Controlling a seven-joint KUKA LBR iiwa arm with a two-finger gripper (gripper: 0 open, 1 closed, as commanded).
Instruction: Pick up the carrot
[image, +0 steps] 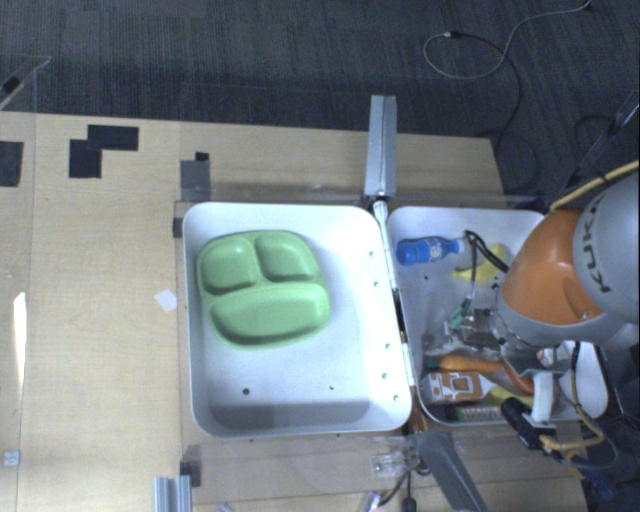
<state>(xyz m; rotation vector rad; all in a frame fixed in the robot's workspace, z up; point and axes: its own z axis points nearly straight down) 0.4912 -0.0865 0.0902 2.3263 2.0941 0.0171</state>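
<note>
The carrot (478, 364) lies just below the pincer (470, 325); its state unclear.

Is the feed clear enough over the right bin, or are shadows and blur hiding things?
Camera view: soft overall; the left bin is evenly lit, with a shadow along its near wall; the arm covers and shades much of the right bin, so the carrot shows only partly, beside the blue bottle's clearer outline.

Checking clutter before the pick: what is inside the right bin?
In the right bin: a blue bottle, something yellow, an orange carrot and a small carton. The arm covers the rest.
</note>
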